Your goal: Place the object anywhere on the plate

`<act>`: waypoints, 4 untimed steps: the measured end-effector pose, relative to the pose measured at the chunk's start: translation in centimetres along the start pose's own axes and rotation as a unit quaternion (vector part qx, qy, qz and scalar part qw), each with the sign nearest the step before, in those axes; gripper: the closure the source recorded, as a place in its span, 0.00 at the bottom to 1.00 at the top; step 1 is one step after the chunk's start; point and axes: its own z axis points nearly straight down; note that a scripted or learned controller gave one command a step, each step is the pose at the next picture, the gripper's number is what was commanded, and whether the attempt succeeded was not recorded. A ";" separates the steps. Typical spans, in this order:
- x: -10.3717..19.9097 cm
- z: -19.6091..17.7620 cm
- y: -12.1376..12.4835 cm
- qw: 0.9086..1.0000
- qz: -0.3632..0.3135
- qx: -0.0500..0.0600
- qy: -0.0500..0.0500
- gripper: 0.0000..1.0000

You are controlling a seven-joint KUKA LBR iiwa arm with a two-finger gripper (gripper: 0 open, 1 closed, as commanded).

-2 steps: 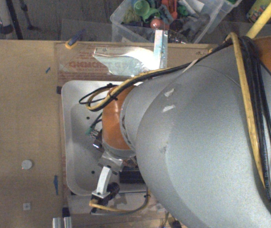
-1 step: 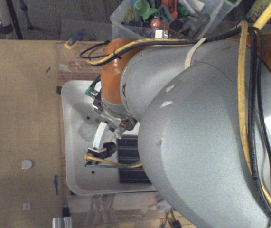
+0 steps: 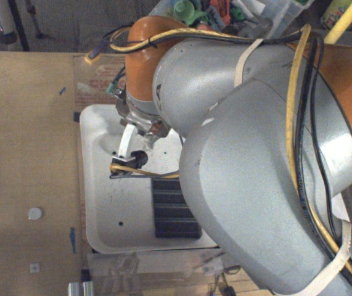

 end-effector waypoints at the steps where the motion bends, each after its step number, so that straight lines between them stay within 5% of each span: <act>1: -7.9 4.1 -1.1 0.994 -0.114 -0.002 0.003 1.00; 2: -9.2 4.4 -8.6 0.977 -0.210 -0.017 0.011 1.00; 3: -8.6 4.7 -12.7 0.938 -0.347 -0.003 0.003 1.00; 4: -8.5 4.9 -6.0 0.844 -0.536 -0.004 0.006 1.00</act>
